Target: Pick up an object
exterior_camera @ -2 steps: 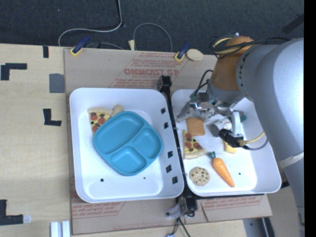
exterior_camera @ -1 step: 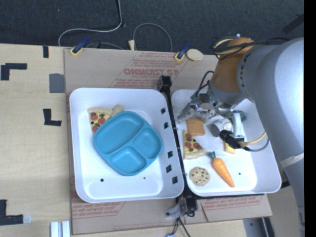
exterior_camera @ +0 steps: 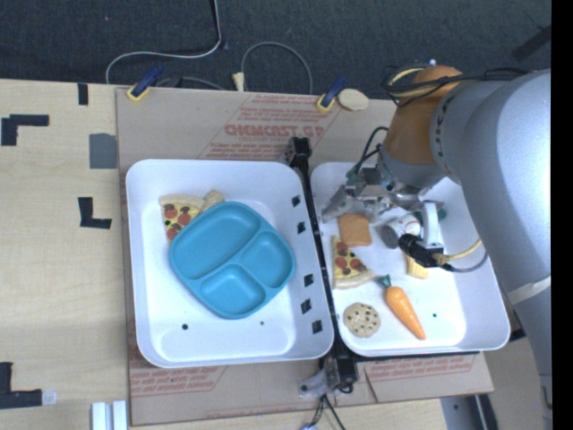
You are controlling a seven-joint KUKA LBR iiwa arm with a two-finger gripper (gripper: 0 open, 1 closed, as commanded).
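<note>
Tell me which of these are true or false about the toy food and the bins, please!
1. The blue plate sits in the left bin. True.
2. The carrot lies in the left bin. False: it lies in the right bin.
3. A cookie lies beside the carrot. True.
4. There is only one pizza slice. False: one pizza slice is in the right bin, another pizza slice peeks out from under the blue plate.
5. The gripper is over the left bin. False: it is over the right bin, near the toast.
</note>
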